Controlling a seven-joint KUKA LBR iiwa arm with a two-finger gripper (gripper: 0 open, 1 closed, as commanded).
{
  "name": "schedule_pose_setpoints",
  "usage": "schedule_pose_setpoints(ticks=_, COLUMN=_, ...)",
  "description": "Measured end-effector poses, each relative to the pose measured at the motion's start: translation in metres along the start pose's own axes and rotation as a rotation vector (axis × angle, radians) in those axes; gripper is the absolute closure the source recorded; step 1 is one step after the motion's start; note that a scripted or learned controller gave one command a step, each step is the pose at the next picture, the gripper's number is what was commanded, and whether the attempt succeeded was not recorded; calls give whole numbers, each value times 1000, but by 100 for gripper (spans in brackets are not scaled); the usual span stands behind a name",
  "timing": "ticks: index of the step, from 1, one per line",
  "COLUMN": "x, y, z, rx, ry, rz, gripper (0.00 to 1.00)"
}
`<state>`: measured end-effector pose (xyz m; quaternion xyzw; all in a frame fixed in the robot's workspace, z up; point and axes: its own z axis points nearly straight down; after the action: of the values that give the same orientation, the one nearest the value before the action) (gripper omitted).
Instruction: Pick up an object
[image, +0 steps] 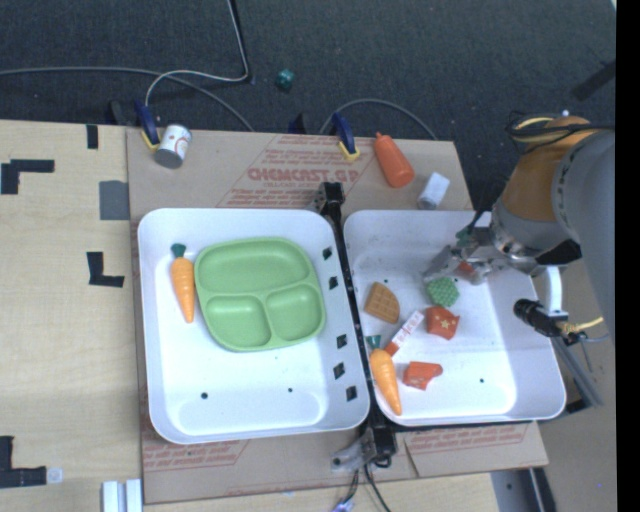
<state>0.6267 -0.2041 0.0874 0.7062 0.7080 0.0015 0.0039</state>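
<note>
My gripper (452, 267) hangs low over the right bin (500, 400), in its upper middle part. Just below its tip lies a small green object (443, 291), very close to it or touching; I cannot tell which. Under that sits a red block (442, 322), with a red-and-white packet (408, 326) to its left. A brown waffle piece (381, 302) lies by the bin's left wall. A red chunk (422, 374) and a carrot (385, 381) lie at the front left.
The left bin (160, 400) holds a green divided plate (262, 293) and a second carrot (183, 284). Behind the bins on the cardboard lie an orange bottle (393, 160), a white cube (434, 188) and a small can (173, 143).
</note>
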Motion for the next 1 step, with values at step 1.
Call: schedule_pose_setpoints(ticks=1, x=47, y=-42, z=0, rx=4, ry=1, rz=1, gripper=0)
